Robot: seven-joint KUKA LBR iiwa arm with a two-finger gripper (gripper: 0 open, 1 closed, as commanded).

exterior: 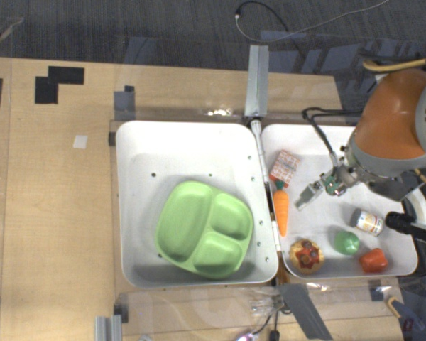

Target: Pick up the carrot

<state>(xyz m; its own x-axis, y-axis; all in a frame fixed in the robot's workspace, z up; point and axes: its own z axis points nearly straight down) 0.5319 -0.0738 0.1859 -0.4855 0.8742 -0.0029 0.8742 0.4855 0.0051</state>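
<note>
An orange carrot [281,211] with a green top lies along the left wall of the right bin [319,137], its tip toward the front. My gripper [308,195] hangs over the middle of that bin, a little to the right of the carrot and apart from it. Its fingers [302,198] point left toward the carrot and nothing is between them.
In the right bin lie a small patterned packet [285,167], a round brown-red item [306,255], a green ball [346,243], a red piece [373,260] and a small bottle [368,222]. The left bin [142,155] holds a green divided plate [204,229].
</note>
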